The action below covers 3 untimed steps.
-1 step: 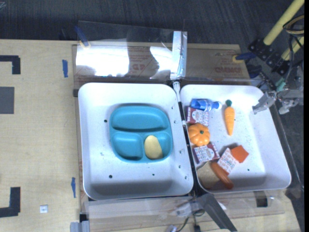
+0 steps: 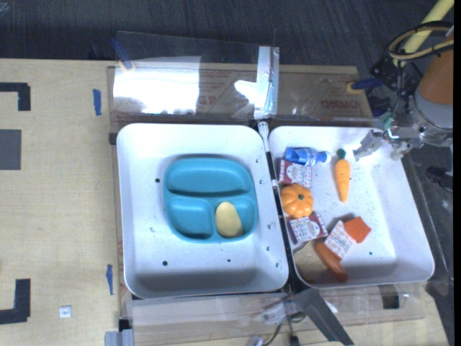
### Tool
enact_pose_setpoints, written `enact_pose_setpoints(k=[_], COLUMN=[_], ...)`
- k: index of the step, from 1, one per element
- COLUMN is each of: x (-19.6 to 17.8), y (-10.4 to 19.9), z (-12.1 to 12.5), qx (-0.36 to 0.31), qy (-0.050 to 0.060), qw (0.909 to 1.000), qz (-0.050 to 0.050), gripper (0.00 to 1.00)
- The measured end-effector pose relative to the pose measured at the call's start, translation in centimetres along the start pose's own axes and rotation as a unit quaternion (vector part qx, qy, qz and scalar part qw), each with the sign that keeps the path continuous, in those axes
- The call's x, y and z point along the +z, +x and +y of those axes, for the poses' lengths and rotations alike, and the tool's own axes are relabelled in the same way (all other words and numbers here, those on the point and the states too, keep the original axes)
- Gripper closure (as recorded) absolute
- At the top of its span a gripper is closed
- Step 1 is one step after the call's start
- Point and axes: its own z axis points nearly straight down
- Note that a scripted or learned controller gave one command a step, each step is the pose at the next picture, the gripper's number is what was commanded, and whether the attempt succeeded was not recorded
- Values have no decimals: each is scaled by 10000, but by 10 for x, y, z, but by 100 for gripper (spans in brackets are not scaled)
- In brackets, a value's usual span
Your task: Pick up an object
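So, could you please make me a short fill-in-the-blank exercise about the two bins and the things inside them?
1. The yellow lemon lies in the ____ divided tray.
2. The divided tray sits in the ____ bin.
3. The toy carrot lies in the ____ bin.
4. The small pumpkin is ____ in colour.

Missing words: blue; left; right; orange

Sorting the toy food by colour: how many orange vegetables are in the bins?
2, both in the right bin: a carrot near its back, and a small pumpkin by the left wall. Others may hide under the packets.
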Motion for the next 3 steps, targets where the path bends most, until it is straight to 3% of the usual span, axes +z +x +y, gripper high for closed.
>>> enact_pose_setpoints(k=[1, 2, 3], x=[-11, -10, 62], y=[0, 0, 49], z=[1, 0, -15], qx=[-8, -8, -575], qy=[-7, 0, 10], qw=[10000, 10000, 9983], qz=[-15, -13, 4], gripper=[100, 0, 0])
